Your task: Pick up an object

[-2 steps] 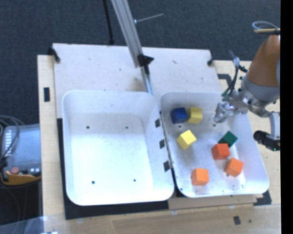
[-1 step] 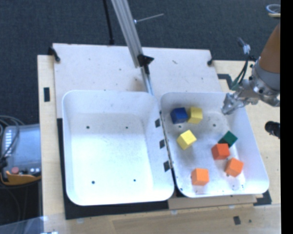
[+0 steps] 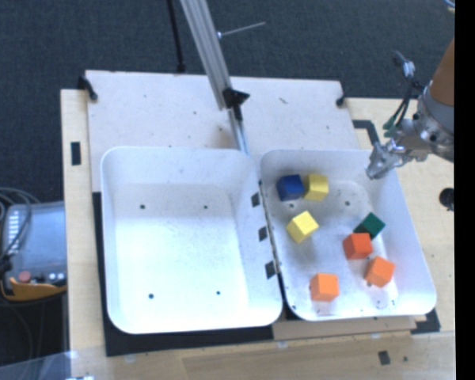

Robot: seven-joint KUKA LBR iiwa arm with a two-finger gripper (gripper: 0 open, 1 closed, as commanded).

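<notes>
The right bin (image 3: 412,248) holds several small blocks. A blue block (image 3: 290,187) touches a yellow block (image 3: 317,186) near the bin's back left. Another yellow block (image 3: 302,226) lies a little in front of them. A green block (image 3: 370,226) sits against a red-orange block (image 3: 357,245), and two orange blocks (image 3: 380,271) (image 3: 324,286) lie nearer the front. My gripper (image 3: 379,165) hangs above the bin's back right corner, well apart from every block, with nothing seen between its fingers. The arm enters from the right edge.
The left bin (image 3: 123,291) stands beside the right one. A slanted metal pole (image 3: 210,50) rises from the bench behind the bins. Grey equipment with cables (image 3: 28,248) sits off the bench's left side.
</notes>
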